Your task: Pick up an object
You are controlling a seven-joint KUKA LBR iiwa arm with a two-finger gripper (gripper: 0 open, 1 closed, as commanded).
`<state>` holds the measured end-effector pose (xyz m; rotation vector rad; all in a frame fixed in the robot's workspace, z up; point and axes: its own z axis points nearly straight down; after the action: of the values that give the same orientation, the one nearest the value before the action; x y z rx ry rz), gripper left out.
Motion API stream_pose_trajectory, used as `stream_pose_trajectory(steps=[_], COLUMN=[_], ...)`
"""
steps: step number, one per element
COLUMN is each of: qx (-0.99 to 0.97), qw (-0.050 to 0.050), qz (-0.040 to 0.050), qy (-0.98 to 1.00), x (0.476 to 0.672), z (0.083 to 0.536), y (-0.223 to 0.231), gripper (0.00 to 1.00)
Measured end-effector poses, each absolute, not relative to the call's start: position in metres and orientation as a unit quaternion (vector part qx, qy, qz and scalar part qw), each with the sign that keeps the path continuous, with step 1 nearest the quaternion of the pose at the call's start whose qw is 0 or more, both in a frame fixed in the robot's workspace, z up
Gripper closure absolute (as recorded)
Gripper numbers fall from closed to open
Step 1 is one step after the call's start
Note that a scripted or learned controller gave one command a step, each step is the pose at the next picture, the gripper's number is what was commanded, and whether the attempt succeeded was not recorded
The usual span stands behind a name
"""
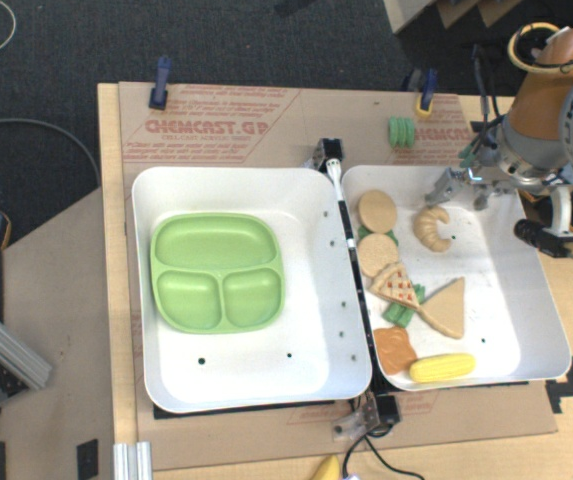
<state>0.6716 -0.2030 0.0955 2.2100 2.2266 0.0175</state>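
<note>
Two shallow white bins on the bench: the left bin (pixel 166 368) bears a green divided tray (pixel 217 272), the right bin (pixel 526 318) a scatter of toy foods. The gripper (pixel 459 187) hangs over the far part of the right bin, its fingers spread and holding nothing, just beside the croissant (pixel 431 227), the nearest candidate for the pick. The croissant lies apart from the rest, near the round cookies (pixel 376 211); nearer the camera lie a pizza slice (pixel 396 286), a tan wedge (pixel 446 308) and a corn cob (pixel 441 368). Judged from its look, the croissant is light, rigid moulded plastic, smooth and apt to slip; a grasp across its thick middle, not its tapering ends, should hold best
</note>
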Motion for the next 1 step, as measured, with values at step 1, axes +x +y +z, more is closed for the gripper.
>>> stream_pose_trajectory(steps=[1], qx=[0.702], qw=[-0.002], qz=[0.012], qy=[0.712], x=[0.6623], z=[0.0908], y=[-0.21], gripper=[0.0])
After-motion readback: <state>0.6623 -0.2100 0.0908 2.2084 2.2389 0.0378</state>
